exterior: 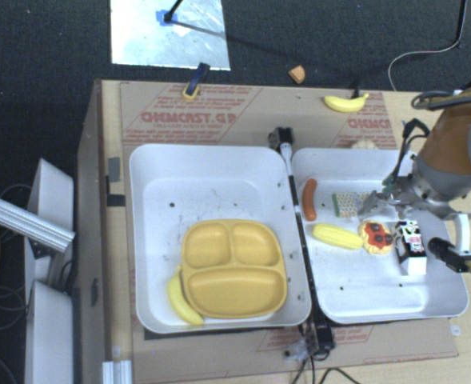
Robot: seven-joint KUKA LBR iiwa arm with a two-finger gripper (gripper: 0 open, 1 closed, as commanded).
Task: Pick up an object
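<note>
Two shallow white bins: left bin [151, 174], right bin [451, 294]. Grey arm w/ orange band [455, 154], 1, low over right bin; gripper [389, 201] state can't tell, prob. empty. Step: approach, pre-grasp; next: descend, close on one item. Yellow sectioned plastic tray [233, 266], 1. Bananas, 3: [182, 300], [337, 236], [345, 102]. Orange sausage [309, 199], 1. Pizza piece [377, 237], 1, nearest the gripper.

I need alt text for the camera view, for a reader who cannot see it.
A grey arm with its gripper is low over the right bin, above a sausage, a banana and a pizza slice. The left bin holds a yellow divided plate and another banana.
</note>
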